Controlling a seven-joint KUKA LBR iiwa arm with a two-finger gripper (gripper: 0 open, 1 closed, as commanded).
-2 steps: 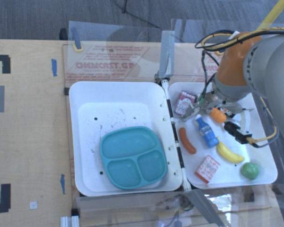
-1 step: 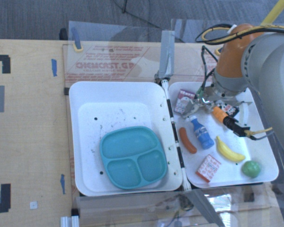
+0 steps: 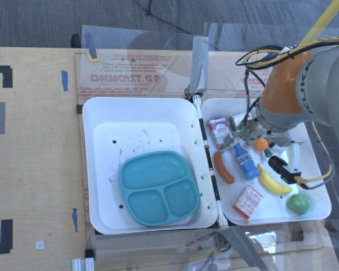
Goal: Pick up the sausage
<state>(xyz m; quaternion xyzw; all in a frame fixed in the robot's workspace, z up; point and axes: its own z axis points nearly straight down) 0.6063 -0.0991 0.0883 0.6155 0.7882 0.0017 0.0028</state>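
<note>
The arm [image 3: 305, 89] reached in over the right bin [image 3: 322, 208], presumably to work its contents. The left bin [image 3: 96, 123] held a teal divided tray [image 3: 158, 186]. The right bin held a banana [image 3: 273, 181], carton [image 3: 248, 201], blue bottle [image 3: 246, 162] and green ball [image 3: 298, 203]. The sausage [image 3: 224, 167] lay untouched by the bin's left wall. Gripper [image 3: 244, 133]: grip state could not be determined.
</note>
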